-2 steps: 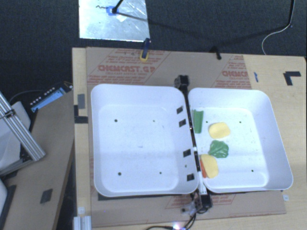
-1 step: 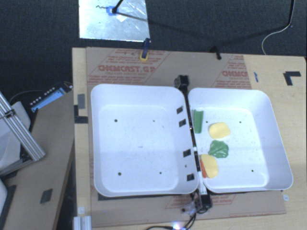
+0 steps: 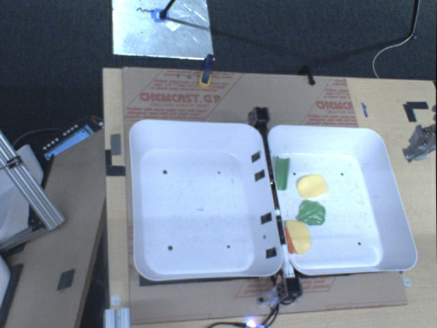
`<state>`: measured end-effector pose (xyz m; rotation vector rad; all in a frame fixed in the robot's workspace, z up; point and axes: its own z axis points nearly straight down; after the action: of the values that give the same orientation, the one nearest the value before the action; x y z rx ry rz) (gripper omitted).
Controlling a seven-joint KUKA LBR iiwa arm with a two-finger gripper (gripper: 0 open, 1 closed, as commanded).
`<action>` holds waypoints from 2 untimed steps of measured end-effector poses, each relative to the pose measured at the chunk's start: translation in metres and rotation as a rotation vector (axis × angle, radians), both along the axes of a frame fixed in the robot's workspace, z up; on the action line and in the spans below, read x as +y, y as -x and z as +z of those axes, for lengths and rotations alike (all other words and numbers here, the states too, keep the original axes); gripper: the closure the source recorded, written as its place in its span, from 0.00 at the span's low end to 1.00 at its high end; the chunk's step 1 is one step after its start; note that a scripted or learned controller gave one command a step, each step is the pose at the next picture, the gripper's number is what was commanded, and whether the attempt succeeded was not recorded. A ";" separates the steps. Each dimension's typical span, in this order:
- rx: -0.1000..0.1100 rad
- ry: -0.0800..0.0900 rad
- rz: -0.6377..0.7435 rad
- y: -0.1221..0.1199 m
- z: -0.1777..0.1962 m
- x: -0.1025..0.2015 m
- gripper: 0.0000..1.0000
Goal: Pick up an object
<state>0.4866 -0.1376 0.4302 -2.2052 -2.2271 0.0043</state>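
Bench (image 3: 116, 203): right bin (image 3: 382, 183) holds four toys; tool (image 3: 420, 144) state unclear.

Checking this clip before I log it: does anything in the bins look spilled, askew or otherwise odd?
Nothing looks spilled or damaged. All four items sit crowded toward the left side of the right bin: a green strip by the divider, a yellow piece, a green leafy piece and an orange-and-yellow piece against the bin's left wall.
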 end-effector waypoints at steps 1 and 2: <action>-0.017 0.008 -0.010 -0.010 0.065 -0.043 1.00; -0.014 0.007 -0.010 -0.012 0.107 -0.070 1.00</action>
<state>0.4987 -0.2076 0.5373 -2.2262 -2.2267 -0.0037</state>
